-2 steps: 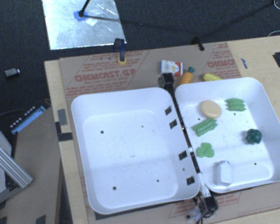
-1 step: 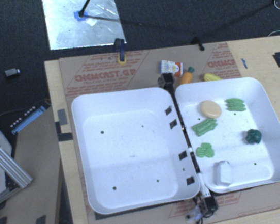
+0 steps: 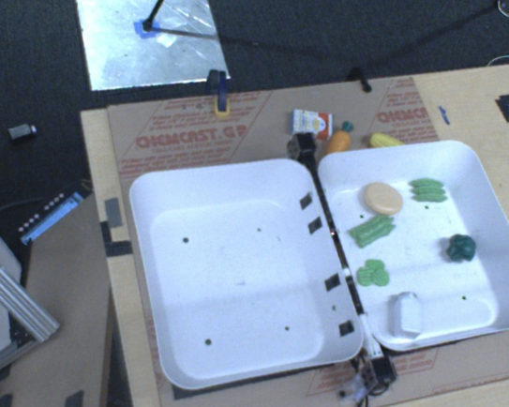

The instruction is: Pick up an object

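The right bin holds several small objects. A tan round disc lies near its back, with a bright green pea pod to its right. A green ridged strip sits below the disc. A flat green leaf-shaped piece lies closer to the front. A dark green broccoli-like piece rests at the right. A pale translucent block sits near the front wall.
The left bin stands beside the right one, joined by black clips. Behind the bins on the cardboard lie a small white packet, an orange carrot-like piece and a yellow piece. A yellow-blue clamp grips the back edge.
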You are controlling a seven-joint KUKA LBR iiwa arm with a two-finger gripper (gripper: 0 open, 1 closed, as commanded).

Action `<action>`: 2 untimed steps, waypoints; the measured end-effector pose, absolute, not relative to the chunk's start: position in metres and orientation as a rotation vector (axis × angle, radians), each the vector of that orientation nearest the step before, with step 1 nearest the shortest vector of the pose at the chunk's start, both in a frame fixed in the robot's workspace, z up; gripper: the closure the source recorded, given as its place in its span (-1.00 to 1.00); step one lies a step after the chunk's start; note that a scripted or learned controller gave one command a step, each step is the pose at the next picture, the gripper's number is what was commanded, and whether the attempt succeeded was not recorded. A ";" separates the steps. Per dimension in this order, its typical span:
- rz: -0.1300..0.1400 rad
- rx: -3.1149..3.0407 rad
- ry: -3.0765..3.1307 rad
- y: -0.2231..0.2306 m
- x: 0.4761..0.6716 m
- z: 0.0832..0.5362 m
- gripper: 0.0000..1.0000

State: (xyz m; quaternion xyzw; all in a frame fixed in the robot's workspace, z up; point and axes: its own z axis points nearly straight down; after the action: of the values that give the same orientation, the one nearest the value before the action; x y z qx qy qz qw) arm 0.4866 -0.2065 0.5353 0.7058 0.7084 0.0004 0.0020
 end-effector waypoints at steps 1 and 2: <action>0.001 2.214 2.223 -0.206 0.487 0.535 1.00; 0.001 2.214 2.223 -0.206 0.487 0.535 1.00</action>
State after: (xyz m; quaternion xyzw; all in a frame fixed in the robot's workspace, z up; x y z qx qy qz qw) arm 0.4866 -0.2065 0.5353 0.7058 0.7084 0.0004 0.0020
